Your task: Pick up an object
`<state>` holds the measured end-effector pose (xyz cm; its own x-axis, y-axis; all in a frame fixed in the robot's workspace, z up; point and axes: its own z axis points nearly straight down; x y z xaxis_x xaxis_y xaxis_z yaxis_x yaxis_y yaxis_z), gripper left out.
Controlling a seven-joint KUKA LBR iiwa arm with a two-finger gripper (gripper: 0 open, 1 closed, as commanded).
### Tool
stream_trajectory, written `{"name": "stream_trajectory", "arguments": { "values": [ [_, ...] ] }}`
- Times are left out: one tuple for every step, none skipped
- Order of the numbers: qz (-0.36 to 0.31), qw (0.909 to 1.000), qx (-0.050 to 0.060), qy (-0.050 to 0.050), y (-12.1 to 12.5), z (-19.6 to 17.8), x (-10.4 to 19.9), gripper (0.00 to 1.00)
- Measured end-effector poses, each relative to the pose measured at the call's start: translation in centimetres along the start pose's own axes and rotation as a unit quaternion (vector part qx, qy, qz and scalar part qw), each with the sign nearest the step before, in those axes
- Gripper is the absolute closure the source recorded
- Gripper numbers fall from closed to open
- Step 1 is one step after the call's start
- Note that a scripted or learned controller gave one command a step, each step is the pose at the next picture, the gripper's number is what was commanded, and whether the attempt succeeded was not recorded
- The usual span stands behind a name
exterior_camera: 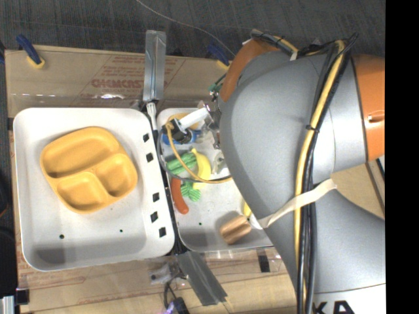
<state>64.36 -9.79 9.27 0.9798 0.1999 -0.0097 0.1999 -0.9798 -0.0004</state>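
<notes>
A broad grey arm [294, 142] with a smooth, matte rounded shell and an orange band covers most of the right shallow white plastic bin [200, 239]. Its tool [213, 120] sits low over the far end of that bin, largely hidden by the arm's bulk; whether it is apart, together or clamped on anything cannot be told.

The loose objects lie in the visible left strip of the right bin. A green ridged plastic toy [179, 164] rests near the bin's left wall, just beside a smooth yellow rounded piece [203, 168]. A slim, glossy orange-red sausage-shaped toy [179, 197] lies along the left wall, touching a second small green knobbly piece [192, 190]. Nearer the front, a brown loaf-shaped item [234, 228] with a soft sheen lies at the edge of the arm's outline, apart from the others.

The left shallow white plastic bin [29, 237], with rounded corners, holds one thing: a yellow moulded plate with three compartments [88, 169], lying flat and turned at an angle.

Both bins stand side by side on a brown, board-like bench [65, 70].
</notes>
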Motion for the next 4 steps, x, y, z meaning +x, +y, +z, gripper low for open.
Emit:
{"name": "stream_trajectory", "arguments": {
  "values": [
    [-0.006, 1.0, 0.002, -0.001, -0.4, -0.9, 0.2, 1.0],
    [-0.003, 1.0, 0.001, 0.007, -2.5, -10.2, -5.4, 1.0],
    [0.0, 1.0, 0.001, 0.0, 7.1, -4.8, -12.1, 1.0],
    [-0.009, 1.0, 0.001, 0.003, 6.3, -8.7, -16.5, 1.0]
  ]
}}
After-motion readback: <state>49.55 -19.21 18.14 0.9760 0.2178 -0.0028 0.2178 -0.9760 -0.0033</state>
